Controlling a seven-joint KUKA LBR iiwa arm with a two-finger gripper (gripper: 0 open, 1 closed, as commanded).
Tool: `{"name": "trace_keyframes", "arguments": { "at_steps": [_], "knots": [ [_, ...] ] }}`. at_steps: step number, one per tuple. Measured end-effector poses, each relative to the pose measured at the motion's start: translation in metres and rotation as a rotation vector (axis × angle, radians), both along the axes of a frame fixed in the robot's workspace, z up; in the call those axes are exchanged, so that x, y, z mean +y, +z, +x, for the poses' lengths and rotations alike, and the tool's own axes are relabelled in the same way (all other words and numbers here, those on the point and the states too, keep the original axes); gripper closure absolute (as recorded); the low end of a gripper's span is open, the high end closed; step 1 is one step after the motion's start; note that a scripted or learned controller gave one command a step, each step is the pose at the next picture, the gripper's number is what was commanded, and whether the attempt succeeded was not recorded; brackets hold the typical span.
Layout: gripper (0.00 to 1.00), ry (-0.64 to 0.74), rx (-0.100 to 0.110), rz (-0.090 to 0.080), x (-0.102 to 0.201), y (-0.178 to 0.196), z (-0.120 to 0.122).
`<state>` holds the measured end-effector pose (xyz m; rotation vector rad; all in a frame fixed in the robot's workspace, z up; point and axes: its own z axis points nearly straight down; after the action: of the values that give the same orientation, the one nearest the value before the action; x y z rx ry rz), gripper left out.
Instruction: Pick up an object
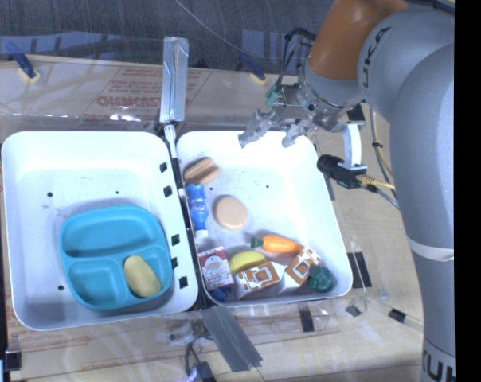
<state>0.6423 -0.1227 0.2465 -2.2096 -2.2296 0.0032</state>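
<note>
Camera view shows, at far left, the left bin [33, 153] with a blue sectioned plate [105, 237]; a yellow potato-like lump [142, 276] lies in the plate's lower right section. In the right bin [304, 181], a bun [201, 170] sits at the upper left, a blue bottle [197, 206] just below it, and a tan disc [231, 212] beside the bottle. Along the near wall lie a red carton [216, 269], a banana [248, 261], a carrot [279, 244], two brown-and-white boxes [260, 277] and a green lump [322, 278], crowded together. The gripper [271, 135] hangs over the bin's far rim, fingers spread apart, holding nothing and touching nothing. The arm [400, 78] reaches in from the right, its wrist bent down toward the bin.
</note>
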Motion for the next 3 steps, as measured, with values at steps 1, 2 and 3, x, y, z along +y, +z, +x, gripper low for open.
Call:
{"name": "trace_keyframes", "arguments": {
  "at_steps": [1, 2, 3],
  "knots": [
    [0.00, 0.035, -0.006, 0.001, 0.057, 0.049, 0.004],
    [0.00, -0.041, 0.011, -0.001, -0.005, -0.096, -0.051],
    [0.00, -0.044, 0.001, 0.001, -0.022, -0.155, -0.132]
  ]
}}
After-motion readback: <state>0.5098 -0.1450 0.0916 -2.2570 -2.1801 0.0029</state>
